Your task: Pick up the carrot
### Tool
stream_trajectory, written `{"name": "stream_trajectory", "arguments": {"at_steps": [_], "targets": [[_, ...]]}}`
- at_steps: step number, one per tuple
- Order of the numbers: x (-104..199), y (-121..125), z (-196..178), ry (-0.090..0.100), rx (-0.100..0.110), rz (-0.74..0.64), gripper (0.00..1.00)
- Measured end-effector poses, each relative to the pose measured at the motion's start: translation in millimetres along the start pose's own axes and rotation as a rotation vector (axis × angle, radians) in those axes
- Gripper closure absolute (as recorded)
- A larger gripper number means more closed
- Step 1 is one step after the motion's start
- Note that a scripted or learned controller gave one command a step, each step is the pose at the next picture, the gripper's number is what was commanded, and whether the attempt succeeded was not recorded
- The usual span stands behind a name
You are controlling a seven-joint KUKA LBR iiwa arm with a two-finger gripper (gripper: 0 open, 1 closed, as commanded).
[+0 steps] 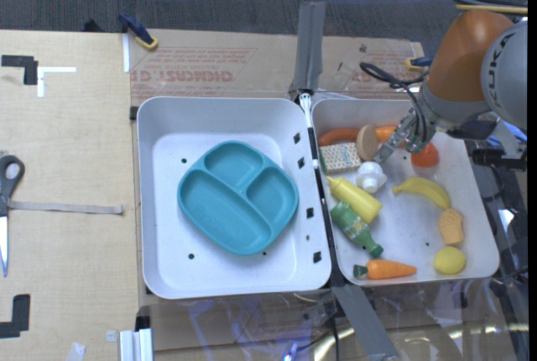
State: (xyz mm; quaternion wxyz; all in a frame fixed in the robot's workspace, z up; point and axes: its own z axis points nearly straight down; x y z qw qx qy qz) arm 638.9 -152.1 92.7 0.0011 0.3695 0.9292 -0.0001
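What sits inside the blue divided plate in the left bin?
Nothing lies in the blue divided plate; all three compartments show bare. The bin floor directly beneath the plate is covered.

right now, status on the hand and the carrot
Hand low at the back of the right bin, among toys near the tomato. Carrot lies free at the bin's front edge, far from the hand. Green bottle sits just behind it.

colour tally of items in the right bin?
Orange: 4 – carrot, a second carrot-like piece, round fruit, ridged piece
Yellow: 3 – banana, lemon, squeeze bottle
Green: 1 – bottle
White: 1 – small lump
Tan: 2 – cracker block, disc
Total: 11
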Motion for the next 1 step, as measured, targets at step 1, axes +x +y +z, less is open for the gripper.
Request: {"name": "stream_trajectory", "arguments": {"at_steps": [1], "targets": [[59.4,37.9,-111.3,-0.002,-0.002,-0.063,1.00]]}}
